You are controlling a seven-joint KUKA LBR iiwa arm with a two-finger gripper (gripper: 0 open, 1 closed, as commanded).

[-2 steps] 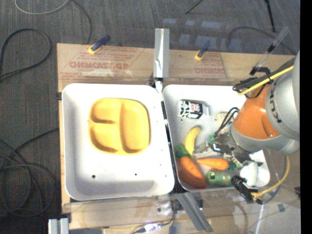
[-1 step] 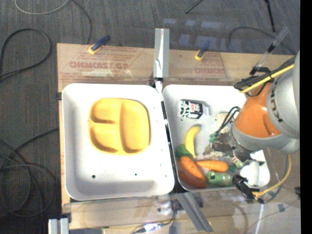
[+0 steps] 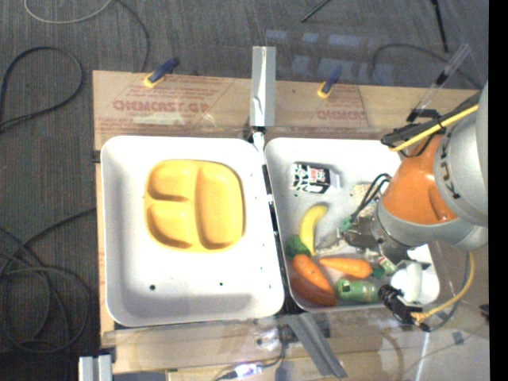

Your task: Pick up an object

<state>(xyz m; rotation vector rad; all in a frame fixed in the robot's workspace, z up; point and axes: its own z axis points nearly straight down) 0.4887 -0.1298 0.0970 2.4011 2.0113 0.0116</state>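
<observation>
Jaws [image 3: 359, 232] — whether wide or narrow, cannot tell — hang just above the carrot [image 3: 347, 267].

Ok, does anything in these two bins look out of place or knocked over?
Nothing looks spilled or damaged. The yellow tray lies flat in the left bin. In the right bin, the banana, carrots and black-and-white carton lie jumbled, with the gripper over them.

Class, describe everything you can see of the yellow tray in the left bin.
The yellow tray is a rounded-corner square, glossy like moulded plastic, lying flat and face up. Raised ridges split it into three compartments: one tall section on the right and two smaller ones stacked on the left. It holds no items. It sits in the upper middle of the left bin, resting on the white floor, apart from the bin's walls.
</observation>
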